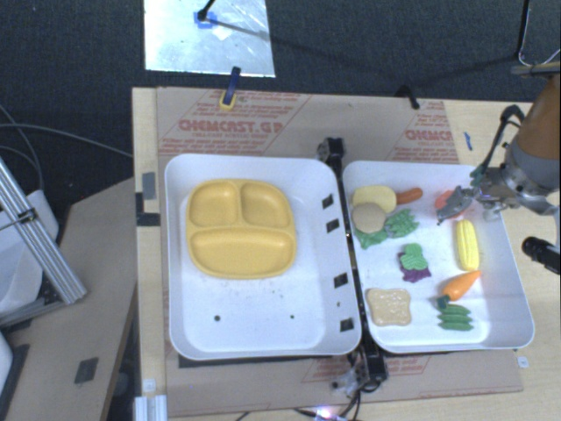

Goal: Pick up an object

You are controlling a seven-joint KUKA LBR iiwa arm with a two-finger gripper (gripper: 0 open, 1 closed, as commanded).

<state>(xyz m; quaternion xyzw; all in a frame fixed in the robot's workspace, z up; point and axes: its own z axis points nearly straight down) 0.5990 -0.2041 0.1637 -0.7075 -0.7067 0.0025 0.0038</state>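
The right bin [517, 310] holds toy food. A yellow corn cob [467, 244] lies near its right side, with an orange carrot [459, 285] and green pea pods [454, 320] below it. A slice of toast [389, 306] lies at the front left and a purple and green vegetable [414, 263] in the middle. At the back left are a yellow round piece [375, 197], a tan bun [368, 218], green lettuce [400, 226] and a small orange sausage [408, 196]. My gripper [478, 196] hovers over the bin's back right, right beside a small red piece [449, 203].
The left bin [263, 323] holds a yellow divided plate [241, 228]. The grey arm [535, 160] comes in over the right bin's back right corner. A black ridge with clips [337, 235] runs between the bins. A metal frame [35, 244] stands at the far left.
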